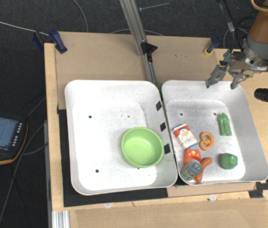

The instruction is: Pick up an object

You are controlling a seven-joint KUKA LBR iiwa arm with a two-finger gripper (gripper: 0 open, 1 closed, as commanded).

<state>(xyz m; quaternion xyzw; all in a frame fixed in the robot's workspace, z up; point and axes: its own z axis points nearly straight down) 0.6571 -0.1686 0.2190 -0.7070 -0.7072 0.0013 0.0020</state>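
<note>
The counter [105, 46] carries two shallow white bins side by side: the left bin [100, 103] holds a lime green bowl [142, 147] near its right wall, and the right bin [195, 91] holds all the small pieces. The grey arm [265, 27] with its orange band reaches in from the right, and its hand [225, 81] hangs over the far rim of the right bin, released, its two fingers spread apart with nothing between them. The candidates for picking lie well apart from it, toward the near side: a small printed carton [184, 136] at the left, a green bundle [224, 124] at the right, an orange ring [207, 140] between them, a round green fruit [228, 161] at the near right, and a crowded heap by the near left corner made of a red piece [191, 155], a tin [190, 170] and a carrot-like stick [202, 167]. To do this well, I judge the hand should choose a piece standing alone, such as the carton or green bundle, line its fingers across the narrow width, and descend straight before closing; the heap risks a slipping, partial grip.
</note>
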